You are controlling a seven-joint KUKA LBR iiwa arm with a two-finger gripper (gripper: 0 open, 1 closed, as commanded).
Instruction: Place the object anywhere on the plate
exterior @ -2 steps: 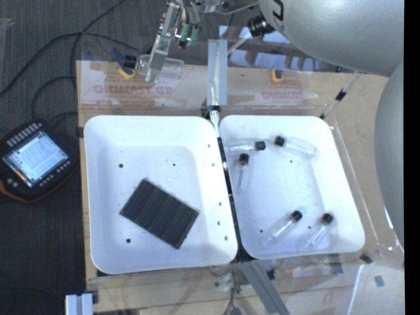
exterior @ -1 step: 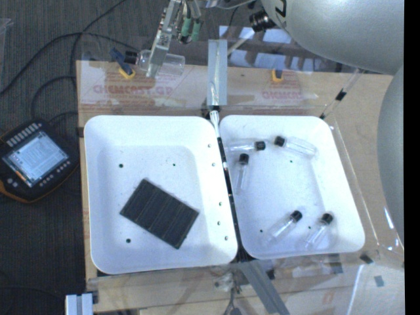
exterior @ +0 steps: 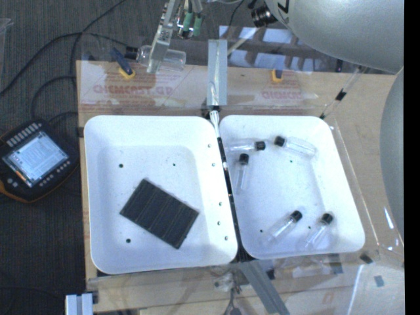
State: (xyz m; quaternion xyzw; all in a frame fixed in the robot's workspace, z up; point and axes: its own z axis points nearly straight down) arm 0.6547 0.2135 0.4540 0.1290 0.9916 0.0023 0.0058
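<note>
A dark ribbed rectangular plate (exterior: 159,213) lies flat in the left bin (exterior: 105,136), toward its front. Several clear vials with black caps lie in the right bin (exterior: 341,176): one at the back (exterior: 293,143), one near the divider (exterior: 243,166), one toward the front (exterior: 285,223), and others. My gripper (exterior: 159,52) hangs beyond the far edge of the left bin, over the bench's back strip and well away from the plate. Something clear and glassy (exterior: 173,59) shows at its tip; whether it is a vial in its hold is unclear.
A metal post (exterior: 217,71) rises behind the seam between the bins. The arm's grey body (exterior: 341,18) covers the upper right. A teach pendant (exterior: 33,159) and cables lie on the floor to the left.
</note>
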